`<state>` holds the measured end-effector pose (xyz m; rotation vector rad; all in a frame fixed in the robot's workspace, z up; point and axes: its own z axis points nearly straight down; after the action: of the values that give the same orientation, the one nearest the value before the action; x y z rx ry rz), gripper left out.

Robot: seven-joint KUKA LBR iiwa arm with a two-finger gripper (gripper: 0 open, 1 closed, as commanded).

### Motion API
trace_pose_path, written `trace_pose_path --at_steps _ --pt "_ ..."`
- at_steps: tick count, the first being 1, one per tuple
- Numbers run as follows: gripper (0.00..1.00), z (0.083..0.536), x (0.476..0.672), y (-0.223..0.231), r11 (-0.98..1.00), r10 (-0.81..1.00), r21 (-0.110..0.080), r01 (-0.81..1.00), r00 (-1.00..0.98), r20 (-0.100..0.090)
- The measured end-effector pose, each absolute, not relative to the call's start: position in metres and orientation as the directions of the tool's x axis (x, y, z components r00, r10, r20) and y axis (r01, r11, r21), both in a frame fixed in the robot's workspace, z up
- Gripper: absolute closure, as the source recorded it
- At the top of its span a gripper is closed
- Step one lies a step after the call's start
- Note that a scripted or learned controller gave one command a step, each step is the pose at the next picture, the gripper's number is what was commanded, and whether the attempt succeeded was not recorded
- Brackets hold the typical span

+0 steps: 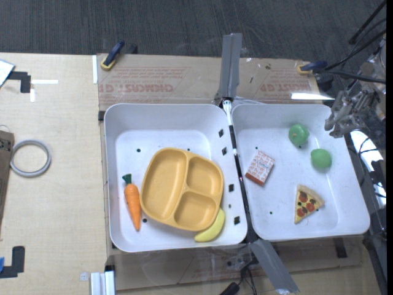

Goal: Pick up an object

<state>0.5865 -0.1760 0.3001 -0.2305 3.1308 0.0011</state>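
Camera view, looking down at a slant: nearest candidate the far green fruit [298, 134], lying in the far right part of the right bin [276, 220], apart from the walls. Probably a light, hard plastic toy, round and smooth, so apt to roll or squirt out of a pinch. Best taken across the widest middle, straight down, squarely centred. Just nearer and to the right, a near green fruit [320, 158], alike in shape and clear all round. Further toward the near edge, a pizza slice [307, 203], flat and low, hard to get under. Left of these, a small box [260, 168], stiff and flat-sided, likely the surest grip of the lot. Above the bin's far right corner, the gripper [349, 112], blurred against cables; whether released or clenched, cannot tell. Over in the left bin [159, 134], a yellow plate [183, 189], with a carrot [132, 204] to its left and a banana [210, 229] at its near right rim.
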Motion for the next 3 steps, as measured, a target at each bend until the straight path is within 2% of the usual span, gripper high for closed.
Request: trace_pose_path --at_steps 1,2,3 --pt "1.0 0.391 0.565 -0.149 0.895 -0.446 -0.003 -0.446 -0.895 -0.006" --pt "1.0 0.442 0.599 -0.149 0.688 -0.726 -0.003 -0.726 -0.688 -0.005" --pt "1.0 0.442 0.66 -0.156 0.411 -0.912 -0.003 -0.912 -0.411 -0.005"
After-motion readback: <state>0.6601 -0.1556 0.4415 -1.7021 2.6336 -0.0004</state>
